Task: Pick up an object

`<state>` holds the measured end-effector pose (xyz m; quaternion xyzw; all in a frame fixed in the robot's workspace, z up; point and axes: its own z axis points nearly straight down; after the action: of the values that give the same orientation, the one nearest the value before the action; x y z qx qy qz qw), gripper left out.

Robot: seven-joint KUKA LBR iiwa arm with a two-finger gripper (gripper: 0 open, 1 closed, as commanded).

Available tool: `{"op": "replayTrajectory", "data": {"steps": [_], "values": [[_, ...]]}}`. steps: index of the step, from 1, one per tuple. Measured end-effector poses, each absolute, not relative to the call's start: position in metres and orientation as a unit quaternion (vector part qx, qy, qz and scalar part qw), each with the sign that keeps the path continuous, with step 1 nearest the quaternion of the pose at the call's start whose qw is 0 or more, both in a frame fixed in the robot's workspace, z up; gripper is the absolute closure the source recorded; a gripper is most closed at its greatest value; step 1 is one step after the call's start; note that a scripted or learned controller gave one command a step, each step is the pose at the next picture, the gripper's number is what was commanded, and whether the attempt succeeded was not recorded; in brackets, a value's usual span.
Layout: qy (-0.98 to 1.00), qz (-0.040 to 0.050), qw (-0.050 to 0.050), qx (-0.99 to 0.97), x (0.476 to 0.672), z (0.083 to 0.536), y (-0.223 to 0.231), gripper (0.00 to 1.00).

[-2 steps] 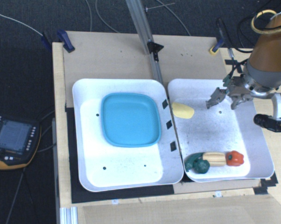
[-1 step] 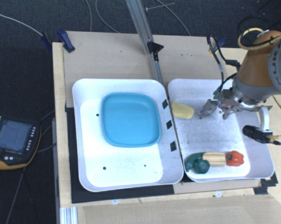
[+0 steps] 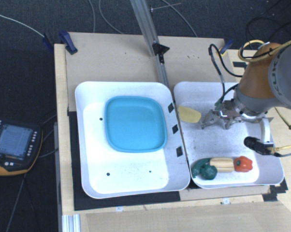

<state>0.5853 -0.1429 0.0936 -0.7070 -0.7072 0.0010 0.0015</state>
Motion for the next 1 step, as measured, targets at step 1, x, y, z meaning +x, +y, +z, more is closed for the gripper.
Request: {"op": "replayTrajectory", "data": {"steps": [1], "values": [[-0.707, -0.0007, -0.001, -0.707, 0.5868, 0.1064, -0.1430, 1.00]]}}
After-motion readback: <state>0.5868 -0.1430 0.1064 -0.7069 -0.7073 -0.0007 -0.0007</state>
